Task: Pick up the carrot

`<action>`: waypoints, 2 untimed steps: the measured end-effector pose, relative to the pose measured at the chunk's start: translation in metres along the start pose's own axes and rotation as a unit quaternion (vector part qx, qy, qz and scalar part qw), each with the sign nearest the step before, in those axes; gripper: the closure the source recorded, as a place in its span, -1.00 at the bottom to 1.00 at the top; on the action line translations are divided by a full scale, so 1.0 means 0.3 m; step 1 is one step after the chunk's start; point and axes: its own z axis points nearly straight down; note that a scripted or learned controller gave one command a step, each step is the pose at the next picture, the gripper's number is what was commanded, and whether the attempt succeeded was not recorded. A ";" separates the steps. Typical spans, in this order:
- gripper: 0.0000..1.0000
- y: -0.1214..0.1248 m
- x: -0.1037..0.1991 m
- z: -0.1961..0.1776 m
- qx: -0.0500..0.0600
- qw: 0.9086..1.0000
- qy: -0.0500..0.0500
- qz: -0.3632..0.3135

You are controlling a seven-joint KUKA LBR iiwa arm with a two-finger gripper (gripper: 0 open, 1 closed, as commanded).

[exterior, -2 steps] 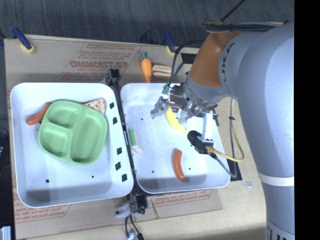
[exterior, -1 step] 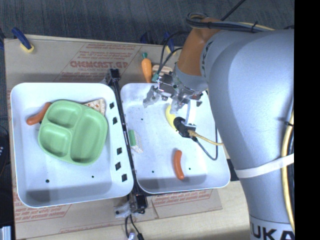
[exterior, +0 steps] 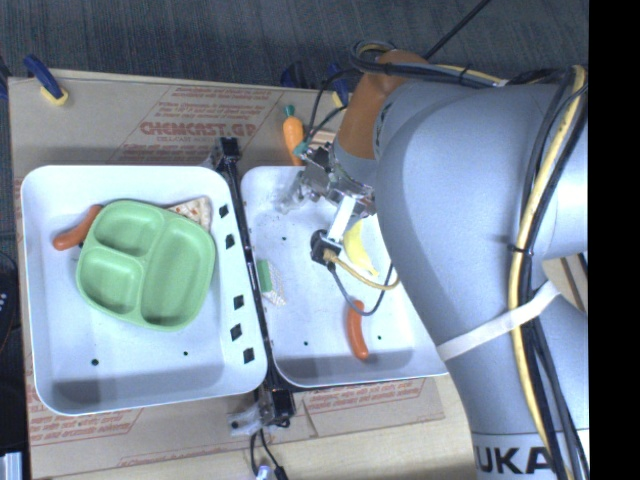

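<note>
Dark grey carpet (exterior: 150, 18) frames the bench from my remote seat, with a printed cardboard sheet (exterior: 150, 118) spread under two white bins. I count one left bin (exterior: 45, 298) and one right bin (exterior: 300, 358), set side by side.

I count one green plate (exterior: 145, 263) with three compartments, lying in the left bin. There are two sausages. The first sausage (exterior: 72, 232) pokes out from under the plate's left edge, and the second sausage (exterior: 356, 333) lies near the right bin's front. One pizza slice (exterior: 195, 209) shows at the plate's far right corner. One yellow banana (exterior: 358, 250) rests in the right bin, and one small green piece (exterior: 265, 273) lies near that bin's left wall. One blue clamp (exterior: 45, 78) sits at the cardboard's far left corner.

There is a single carrot (exterior: 292, 136). It is short and bright orange, with a green tuft at its far end. It lies on the cardboard just beyond the right bin's far rim, outside both bins.

The gripper (exterior: 303, 183) hangs over the right bin's far left corner, close to the carrot's near end. I cannot tell whether the claw is open or closed. The grey arm (exterior: 470, 218) covers the bin's right side.
</note>
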 end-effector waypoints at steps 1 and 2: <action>1.00 -0.003 0.004 -0.034 0.003 1.000 0.000 -0.004; 1.00 -0.270 0.051 -0.334 0.001 0.995 0.000 0.096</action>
